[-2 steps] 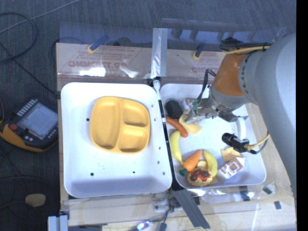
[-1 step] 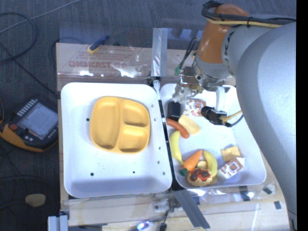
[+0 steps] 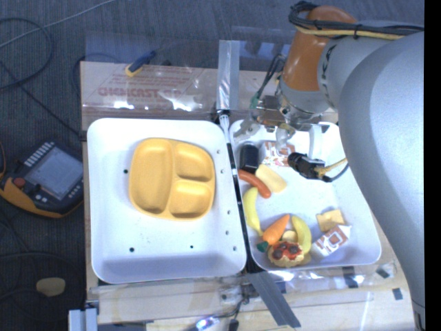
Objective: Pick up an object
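Arm (image 3: 386, 116) cut off at right edge, right bin (image 3: 365, 250) partly hidden

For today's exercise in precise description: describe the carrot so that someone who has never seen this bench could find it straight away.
Start at the right-hand white bin, the one crowded with toy food. Near its front edge lies a heap of items beside a long yellow banana. The carrot is the short orange cone on that heap; a hot dog farther back is also orange, but it is slimmer and blunt at both ends.

A grey-screened handheld pendant (image 3: 48, 178) with an orange rim lies on the carpet — left of the bench; thin cables (image 3: 41, 33) trail above it.
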`<control>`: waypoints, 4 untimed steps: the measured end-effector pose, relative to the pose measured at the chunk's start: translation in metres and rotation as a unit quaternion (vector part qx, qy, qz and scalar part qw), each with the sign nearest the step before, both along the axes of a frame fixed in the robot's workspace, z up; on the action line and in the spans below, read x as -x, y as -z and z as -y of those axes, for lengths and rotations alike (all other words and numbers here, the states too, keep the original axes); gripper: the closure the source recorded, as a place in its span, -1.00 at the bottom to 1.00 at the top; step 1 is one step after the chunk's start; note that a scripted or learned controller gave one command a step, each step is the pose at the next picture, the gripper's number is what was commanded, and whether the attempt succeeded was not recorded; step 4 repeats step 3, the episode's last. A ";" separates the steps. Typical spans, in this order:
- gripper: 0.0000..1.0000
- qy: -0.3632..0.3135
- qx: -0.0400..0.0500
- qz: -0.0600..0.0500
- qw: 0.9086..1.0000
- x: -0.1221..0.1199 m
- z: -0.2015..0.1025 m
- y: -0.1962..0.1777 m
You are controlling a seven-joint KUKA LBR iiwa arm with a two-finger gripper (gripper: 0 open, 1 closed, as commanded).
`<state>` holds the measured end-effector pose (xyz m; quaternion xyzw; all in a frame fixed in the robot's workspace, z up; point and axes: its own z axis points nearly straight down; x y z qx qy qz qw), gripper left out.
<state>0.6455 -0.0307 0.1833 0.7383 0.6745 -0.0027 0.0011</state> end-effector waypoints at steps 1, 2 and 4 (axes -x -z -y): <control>-1.00 -0.092 0.000 0.000 0.996 0.041 0.005 0.000; -1.00 -0.071 -0.001 0.003 0.997 0.036 0.070 0.093; 1.00 -0.072 -0.002 0.002 0.997 0.036 0.069 0.082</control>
